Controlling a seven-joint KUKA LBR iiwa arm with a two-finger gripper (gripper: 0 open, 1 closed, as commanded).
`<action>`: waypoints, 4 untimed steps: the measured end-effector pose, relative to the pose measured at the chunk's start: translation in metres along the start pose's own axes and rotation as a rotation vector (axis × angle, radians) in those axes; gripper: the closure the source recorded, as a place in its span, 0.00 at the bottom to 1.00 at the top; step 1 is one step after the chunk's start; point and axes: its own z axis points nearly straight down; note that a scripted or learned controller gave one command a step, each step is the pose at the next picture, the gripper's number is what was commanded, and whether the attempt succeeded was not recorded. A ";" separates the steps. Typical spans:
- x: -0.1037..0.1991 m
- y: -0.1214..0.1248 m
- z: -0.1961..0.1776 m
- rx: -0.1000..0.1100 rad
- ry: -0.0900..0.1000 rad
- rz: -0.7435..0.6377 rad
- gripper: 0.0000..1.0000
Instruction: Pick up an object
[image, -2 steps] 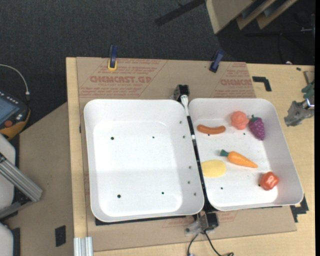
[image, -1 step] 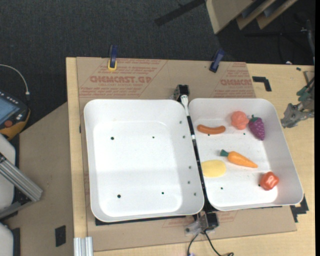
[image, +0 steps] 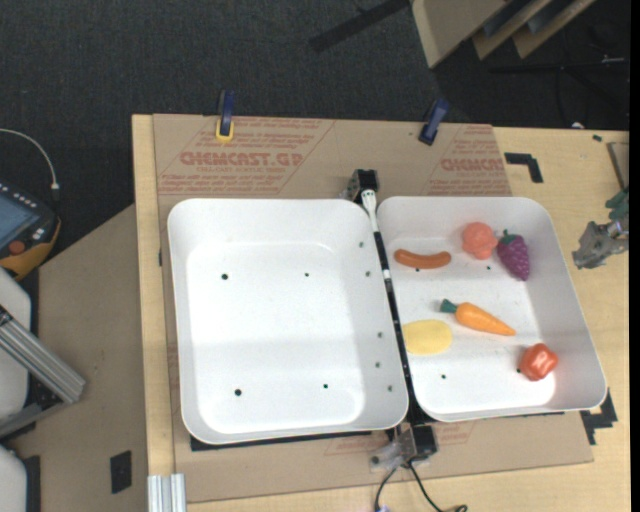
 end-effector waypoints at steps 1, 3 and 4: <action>-0.004 -0.016 -0.002 -0.001 0.001 -0.001 1.00; -0.004 -0.016 -0.018 -0.006 -0.002 -0.002 1.00; -0.004 -0.010 -0.013 -0.005 -0.003 -0.002 1.00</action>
